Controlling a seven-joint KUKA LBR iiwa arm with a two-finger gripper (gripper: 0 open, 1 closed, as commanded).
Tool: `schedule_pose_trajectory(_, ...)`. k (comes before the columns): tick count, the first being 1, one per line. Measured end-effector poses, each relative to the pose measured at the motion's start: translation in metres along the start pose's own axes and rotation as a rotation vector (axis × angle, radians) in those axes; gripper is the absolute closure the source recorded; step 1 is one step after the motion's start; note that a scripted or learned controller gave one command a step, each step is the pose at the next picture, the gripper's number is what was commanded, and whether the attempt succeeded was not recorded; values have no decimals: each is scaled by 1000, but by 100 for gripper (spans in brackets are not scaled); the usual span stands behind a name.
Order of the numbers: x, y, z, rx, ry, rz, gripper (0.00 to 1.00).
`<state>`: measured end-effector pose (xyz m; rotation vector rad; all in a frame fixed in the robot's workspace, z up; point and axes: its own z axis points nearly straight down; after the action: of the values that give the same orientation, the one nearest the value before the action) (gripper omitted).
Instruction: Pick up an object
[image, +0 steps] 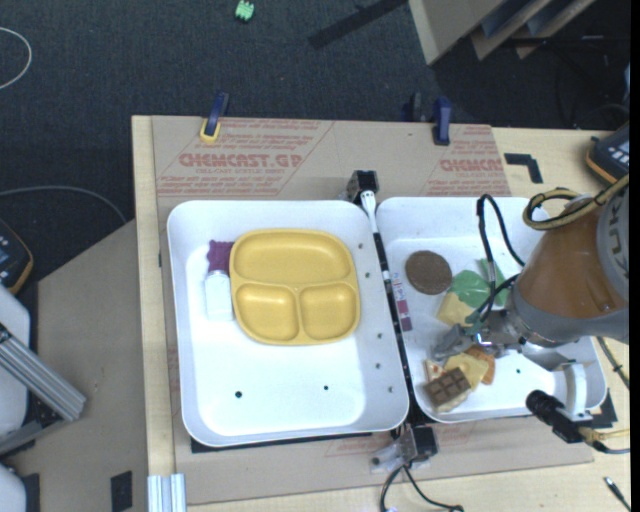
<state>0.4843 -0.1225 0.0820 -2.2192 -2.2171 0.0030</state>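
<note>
where the end effector (470, 345) dips — a waffle (447, 386) just below.

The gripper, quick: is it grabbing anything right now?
Gripper: low in the right bin among the small items; whether it grips anything cannot be told.

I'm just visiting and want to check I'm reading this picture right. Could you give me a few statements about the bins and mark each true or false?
1. The yellow tray lies in the left bin. True.
2. The yellow tray has three compartments. True.
3. The brown disc lies in the left bin. False: it lies in the right bin.
4. The arm reaches over the left bin. False: it is over the right bin.
5. A purple item sits at the tray's left side. True.
</note>
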Motion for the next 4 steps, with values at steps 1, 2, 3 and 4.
schedule_pose_trajectory(1, 0, 1, -13, -6, -2, 1, 100)
schedule_pose_trajectory(2, 0, -7, -59, -10, -4, -1, 100)
schedule_pose_trajectory(3, 8, -7, -119, -12, -4, -3, 100)
schedule_pose_trajectory(4, 8, -6, -144, -10, -4, -2, 100)
